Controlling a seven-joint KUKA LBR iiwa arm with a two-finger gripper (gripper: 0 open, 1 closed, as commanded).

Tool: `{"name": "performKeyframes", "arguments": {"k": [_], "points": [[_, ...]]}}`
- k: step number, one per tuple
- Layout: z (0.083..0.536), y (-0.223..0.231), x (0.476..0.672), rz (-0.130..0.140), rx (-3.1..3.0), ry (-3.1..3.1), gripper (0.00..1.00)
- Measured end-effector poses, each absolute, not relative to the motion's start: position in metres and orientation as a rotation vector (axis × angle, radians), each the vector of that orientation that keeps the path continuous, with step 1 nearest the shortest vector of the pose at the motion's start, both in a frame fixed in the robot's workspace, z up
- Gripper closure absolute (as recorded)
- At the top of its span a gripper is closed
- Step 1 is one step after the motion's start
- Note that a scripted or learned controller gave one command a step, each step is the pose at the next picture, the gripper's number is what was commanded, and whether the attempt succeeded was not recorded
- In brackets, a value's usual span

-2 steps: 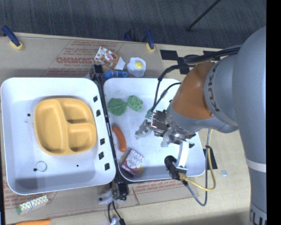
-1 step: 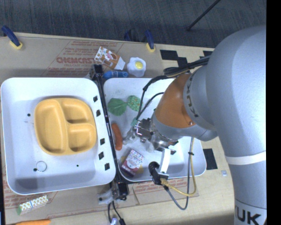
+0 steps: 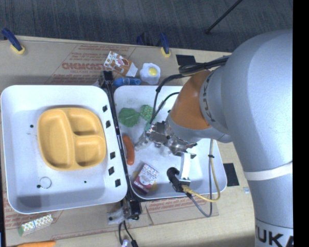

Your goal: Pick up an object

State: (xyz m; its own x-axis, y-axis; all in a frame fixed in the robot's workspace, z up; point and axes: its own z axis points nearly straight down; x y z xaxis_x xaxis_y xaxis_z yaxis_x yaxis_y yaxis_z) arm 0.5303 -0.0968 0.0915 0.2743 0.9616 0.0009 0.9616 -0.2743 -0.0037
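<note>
The grey arm [image 3: 257, 112] fills the right side of the view, its orange band [image 3: 190, 107] sitting over the right bin [image 3: 216, 181]. Beside that bin lies the left bin [image 3: 15, 138], which holds a yellow divided tray [image 3: 72, 137]. The gripper [image 3: 150, 135] hangs low over the middle of the right bin, pointing toward the bin's left wall; whether it is wide or narrow cannot be told here, and nothing can be seen held in it.

Objects in the right bin lie around the tool. A green leafy piece [image 3: 129, 117] rests just above and to the left of the gripper, with a darker green item [image 3: 146, 111] beside it near the orange band. An orange carrot-like stick [image 3: 129, 149] lies along the left wall, just left of and below the gripper. A small red-and-white packet [image 3: 145, 177] sits near the bin's lower edge, below the gripper and apart from it
</note>
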Motion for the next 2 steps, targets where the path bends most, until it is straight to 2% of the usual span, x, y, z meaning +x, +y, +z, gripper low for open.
{"name": "performKeyframes", "arguments": {"k": [1,2], "points": [[0.092,-0.111,0.577,0.003,-2.473,-1.932,0.00],[0.097,-0.115,0.627,0.005,-2.934,-1.110,0.00]]}}
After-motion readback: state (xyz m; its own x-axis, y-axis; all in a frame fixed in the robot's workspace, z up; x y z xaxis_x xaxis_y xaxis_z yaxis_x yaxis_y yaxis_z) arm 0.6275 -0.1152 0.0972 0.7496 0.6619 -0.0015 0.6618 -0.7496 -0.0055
